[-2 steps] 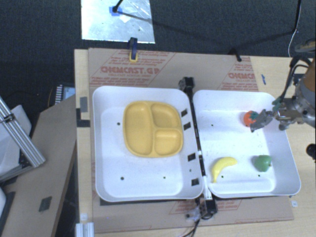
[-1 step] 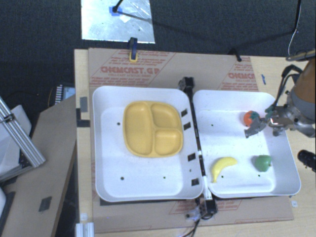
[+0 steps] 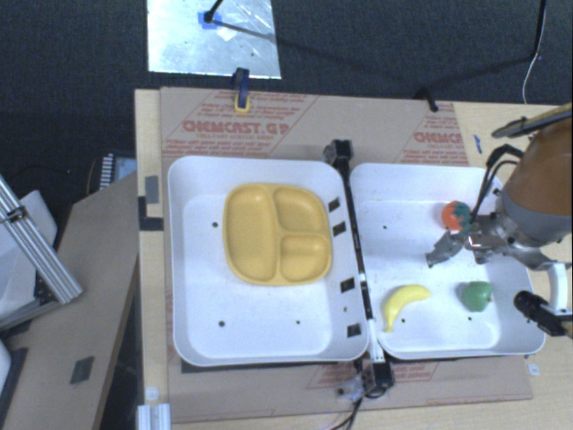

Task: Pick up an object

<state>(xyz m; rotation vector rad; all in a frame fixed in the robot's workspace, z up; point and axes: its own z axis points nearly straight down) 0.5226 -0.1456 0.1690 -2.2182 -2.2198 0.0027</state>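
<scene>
Claw (image 3: 445, 251) hangs low over the right bin (image 3: 421, 343), fingers splayed moderately wide, nothing between them. Arm (image 3: 542, 195) comes in from the bin's right side.

Right bin contents, placed relative to the claw:
- orange-red ball with teal patch (image 3: 456, 213): just behind the claw, toward the bin's far wall, partly covered by the wrist.
- banana (image 3: 404, 303): in front of the claw, toward the near wall, lying flat, curved.
- green ball (image 3: 475, 295): in front of the claw and to its arm side, near the banana but apart from it.

Left bin (image 3: 192, 330) carries a yellow tray (image 3: 276, 234) with three compartments; well apart from the claw. Both bins sit on the desk (image 3: 394, 124).

Judgement: approach stage, no grasp yet. Nearest candidates are the orange-red ball and the banana. Banana looks the safer pick: open floor around it, no neighbour touching.

To do it well: centre the claw over the banana's thick middle, turn the fingers across the short width, not along the curve. Descend until fingertips nearly meet the floor, then close. Round balls may roll off a skewed pinch. Check that the object sits between the fingers before lifting.
</scene>
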